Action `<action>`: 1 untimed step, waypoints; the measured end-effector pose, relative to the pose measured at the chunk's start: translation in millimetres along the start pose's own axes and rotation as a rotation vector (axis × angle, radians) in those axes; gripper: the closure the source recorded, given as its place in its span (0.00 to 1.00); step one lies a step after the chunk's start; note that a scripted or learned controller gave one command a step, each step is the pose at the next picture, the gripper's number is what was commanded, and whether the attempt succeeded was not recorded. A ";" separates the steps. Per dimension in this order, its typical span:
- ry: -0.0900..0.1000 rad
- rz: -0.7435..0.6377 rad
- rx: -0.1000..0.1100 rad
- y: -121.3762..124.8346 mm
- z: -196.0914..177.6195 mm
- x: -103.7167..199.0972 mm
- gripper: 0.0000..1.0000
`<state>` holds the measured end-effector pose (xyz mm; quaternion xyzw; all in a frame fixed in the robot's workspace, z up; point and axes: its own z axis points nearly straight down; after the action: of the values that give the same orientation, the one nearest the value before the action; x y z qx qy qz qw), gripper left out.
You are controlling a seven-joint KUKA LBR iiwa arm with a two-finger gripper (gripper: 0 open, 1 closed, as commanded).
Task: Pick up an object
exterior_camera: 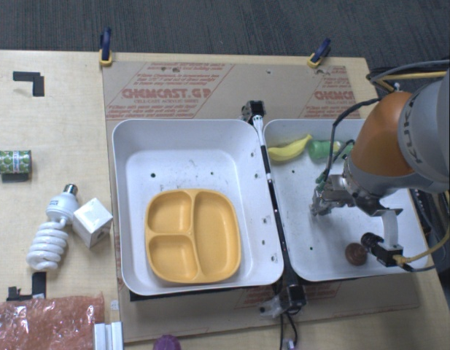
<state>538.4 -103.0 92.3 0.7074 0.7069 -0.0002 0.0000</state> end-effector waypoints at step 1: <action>-0.001 -0.003 -0.002 69.3 -0.5 -59.8 0.00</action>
<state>607.6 -162.8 92.9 0.7064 0.7078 -0.0001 0.0009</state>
